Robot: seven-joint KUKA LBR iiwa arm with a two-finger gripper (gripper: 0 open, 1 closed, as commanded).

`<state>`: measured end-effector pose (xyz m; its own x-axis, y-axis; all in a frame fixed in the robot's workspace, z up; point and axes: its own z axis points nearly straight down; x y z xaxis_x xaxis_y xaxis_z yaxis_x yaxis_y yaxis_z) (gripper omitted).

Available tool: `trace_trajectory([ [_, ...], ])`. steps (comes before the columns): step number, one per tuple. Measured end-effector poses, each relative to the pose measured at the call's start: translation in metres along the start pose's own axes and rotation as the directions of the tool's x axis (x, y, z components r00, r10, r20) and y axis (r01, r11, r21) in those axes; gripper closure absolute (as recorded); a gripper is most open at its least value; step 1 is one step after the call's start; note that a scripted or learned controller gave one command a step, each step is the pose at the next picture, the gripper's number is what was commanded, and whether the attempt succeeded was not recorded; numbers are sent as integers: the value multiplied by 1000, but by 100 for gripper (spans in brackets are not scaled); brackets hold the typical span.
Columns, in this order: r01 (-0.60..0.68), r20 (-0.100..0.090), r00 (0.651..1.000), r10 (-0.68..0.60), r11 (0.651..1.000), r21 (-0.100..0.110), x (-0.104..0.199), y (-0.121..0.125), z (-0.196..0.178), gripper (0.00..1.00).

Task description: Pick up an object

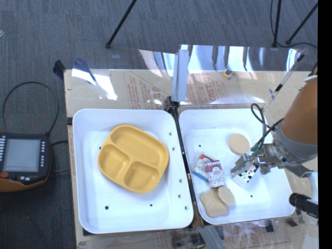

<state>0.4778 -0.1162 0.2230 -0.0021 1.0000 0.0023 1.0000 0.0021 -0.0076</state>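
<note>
My gripper [247, 168] is low in the right bin [280, 204], near the middle of its right half. Directly under its tip lies a small white item with black and red marks [248, 175]; whether it is gripped is hidden by the hand. A round tan disc [239, 143] lies just up and left of the gripper. A red and white packet [210, 170] rests to the left, with a thin blue piece [197, 176] beside it. A tan slice [212, 204] and a smaller tan round [226, 195] sit by the front wall.
The left bin [88, 211] holds a yellow divided plate [134, 158]. A ridge [182, 154] where the two bin walls meet separates the bins. A clear panel [233, 61] stands behind them. A teach pendant [23, 160] lies on the floor at far left.
</note>
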Motion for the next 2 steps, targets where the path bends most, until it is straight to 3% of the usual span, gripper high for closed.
trace_trajectory([
  [1, -80, -1, 997, 80, 997, -1, 19, 16, 137, 0],
  [2, -88, -2, 996, 88, 996, 5, 18, 15, 130, 100],
])
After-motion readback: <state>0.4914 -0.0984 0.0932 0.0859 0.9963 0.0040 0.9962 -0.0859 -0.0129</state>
